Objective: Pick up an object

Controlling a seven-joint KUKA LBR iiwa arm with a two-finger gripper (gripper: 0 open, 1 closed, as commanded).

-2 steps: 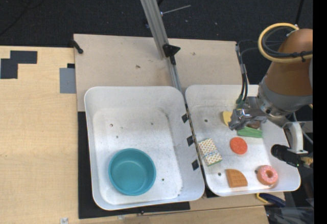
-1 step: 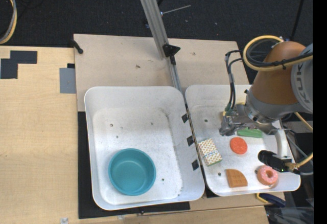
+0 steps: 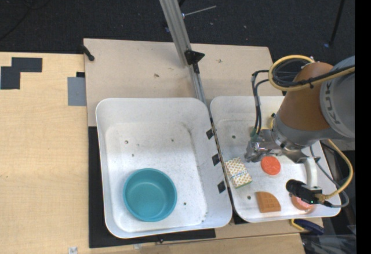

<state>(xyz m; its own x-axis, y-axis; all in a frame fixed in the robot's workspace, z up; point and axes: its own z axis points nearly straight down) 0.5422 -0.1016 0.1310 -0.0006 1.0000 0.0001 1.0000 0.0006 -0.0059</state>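
The grey arm (image 3: 324,102) is reaching in from the right over the right-hand white bin (image 3: 235,112), and its hand (image 3: 255,151) is hanging low above the middle of that bin. The wrist is hiding the hand from above, so it is not possible to tell whether it is apart or together, and nothing is showing in its grip. Just to the right of the hand, a round red disc (image 3: 271,166) is lying on the bin floor, close to it but seemingly not touching. Just below and left of the hand, a small cream block with a green pattern (image 3: 238,173) is sitting tilted near the wall that the two bins share. Nearer the front edge, a brown wedge (image 3: 268,202) is lying flat, apart from the other two. A pinkish thing (image 3: 299,205) is peeking out at the front right corner, mostly hidden. In the left-hand bin (image 3: 116,109), a teal bowl (image 3: 149,193) is standing upright toward the front, well apart from the hand. Both bins are resting side by side on the pale bench (image 3: 232,67).
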